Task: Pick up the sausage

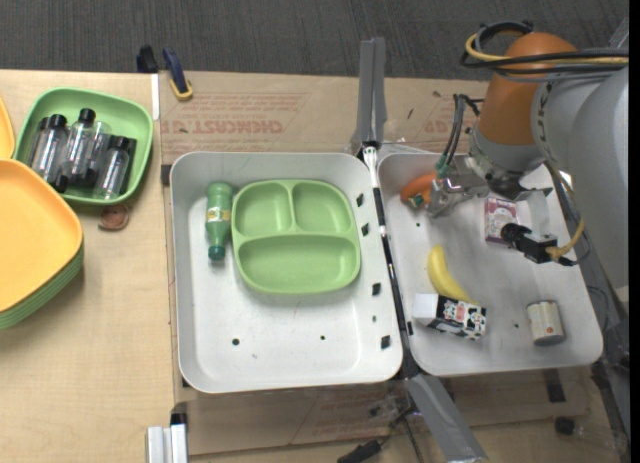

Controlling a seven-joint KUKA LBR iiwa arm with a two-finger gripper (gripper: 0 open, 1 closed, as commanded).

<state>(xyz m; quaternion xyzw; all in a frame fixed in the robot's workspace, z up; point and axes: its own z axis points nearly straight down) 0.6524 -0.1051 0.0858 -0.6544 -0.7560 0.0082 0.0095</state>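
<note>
**Gripper down at the sausage in the right bin's far corner**

Left of the divided green plate (296, 236) lay a green bottle (217, 219); both sat in the left bin (285, 356). To the plate's right, in the right bin (500, 351), the sausage (419, 189) lay as an orange-red piece in the far left corner, close to the walls. It looked light, smooth and somewhat slippery (probably a toy), so a grip across its middle seemed best. The gripper (440, 198) was just beside the sausage, apparently touching it; I could not tell how far it was open. Nearer lay a banana (442, 273), a small carton (452, 313) and a can (543, 321).
</note>
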